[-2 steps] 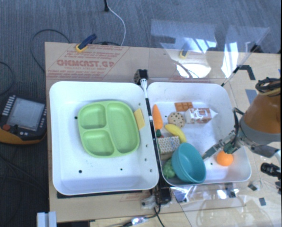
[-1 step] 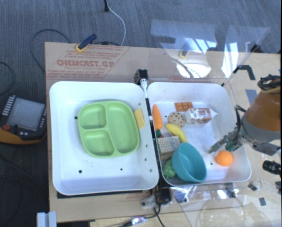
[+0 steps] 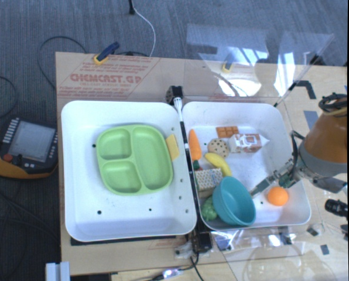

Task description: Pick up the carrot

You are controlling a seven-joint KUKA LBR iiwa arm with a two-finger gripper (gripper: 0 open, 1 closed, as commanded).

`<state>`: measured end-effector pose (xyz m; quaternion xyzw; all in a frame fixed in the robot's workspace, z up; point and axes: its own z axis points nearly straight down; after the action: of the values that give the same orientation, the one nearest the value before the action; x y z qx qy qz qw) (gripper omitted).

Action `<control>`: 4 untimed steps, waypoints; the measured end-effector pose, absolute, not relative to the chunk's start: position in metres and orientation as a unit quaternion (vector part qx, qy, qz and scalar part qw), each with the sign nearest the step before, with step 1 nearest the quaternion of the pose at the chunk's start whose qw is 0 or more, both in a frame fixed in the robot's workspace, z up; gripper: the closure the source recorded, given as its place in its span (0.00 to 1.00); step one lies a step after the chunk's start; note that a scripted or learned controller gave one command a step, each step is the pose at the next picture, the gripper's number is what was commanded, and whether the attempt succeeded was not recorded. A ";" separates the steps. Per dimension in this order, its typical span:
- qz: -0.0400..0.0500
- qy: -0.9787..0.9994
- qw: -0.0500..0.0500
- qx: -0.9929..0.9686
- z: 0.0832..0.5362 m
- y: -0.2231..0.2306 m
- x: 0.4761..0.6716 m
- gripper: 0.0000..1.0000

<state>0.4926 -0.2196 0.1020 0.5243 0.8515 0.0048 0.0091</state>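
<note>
Slim orange carrot lies along right bin's left wall; fingers' state unclear

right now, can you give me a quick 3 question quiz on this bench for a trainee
1. True or false: the carrot lies in the right bin, against its left wall.
2. Which item lies closest to the tool? A) banana B) orange ball C) green plate
3. Fill in: the green plate, which has three compartments, sits in the ____ bin.

Key:
1. True. It lies along the wall beside the divider.
2. B. The orange ball sits just below the tool, near the blue bowl.
3. Left.
</note>
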 end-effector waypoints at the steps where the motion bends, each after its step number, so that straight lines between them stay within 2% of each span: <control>1: 0.001 0.914 0.007 0.405 0.092 -0.224 0.489 0.00; 2: 0.002 0.914 0.012 0.405 0.103 -0.224 0.492 1.00; 3: 0.000 0.878 0.001 0.479 0.106 -0.145 0.484 1.00; 4: 0.003 0.868 0.001 0.496 0.186 -0.016 0.490 1.00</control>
<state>0.4904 -0.0159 0.1858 0.4960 0.8683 0.0028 0.0012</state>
